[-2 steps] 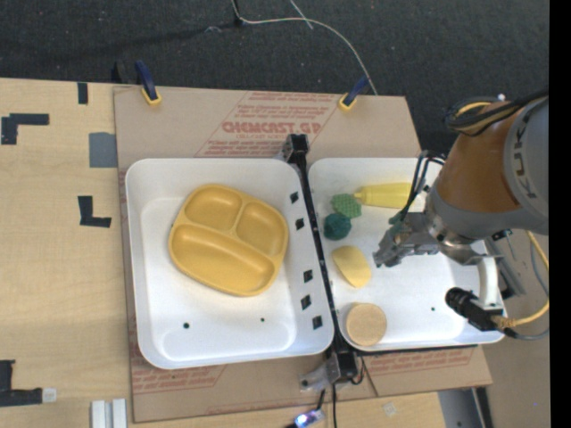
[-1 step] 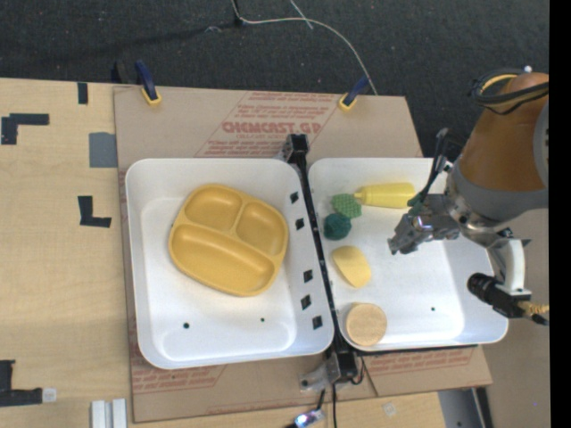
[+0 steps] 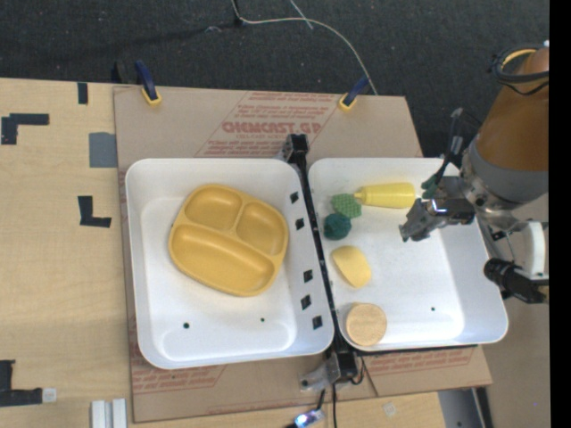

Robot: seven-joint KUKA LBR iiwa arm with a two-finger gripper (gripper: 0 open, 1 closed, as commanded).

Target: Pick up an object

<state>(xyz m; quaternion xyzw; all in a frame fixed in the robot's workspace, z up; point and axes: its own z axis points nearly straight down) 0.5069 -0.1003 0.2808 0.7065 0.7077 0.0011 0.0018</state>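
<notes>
Pincer (image 3: 416, 224) above right bin (image 3: 464, 328)

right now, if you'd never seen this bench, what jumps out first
The big yellow divided plate fills the middle of the left bin and draws the eye first. In the right bin, small items cluster near the divider: a yellow corn cob, two green pieces, a pale yellow lump and a round tan disc. The arm's hand hangs over the right bin, just right of the cob.

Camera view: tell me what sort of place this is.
Likely a robotics lab test bench: two white bins sit on a cardboard sheet held by clamps, toy food such as a yellow corn cob lies inside, and cables trail behind.
</notes>
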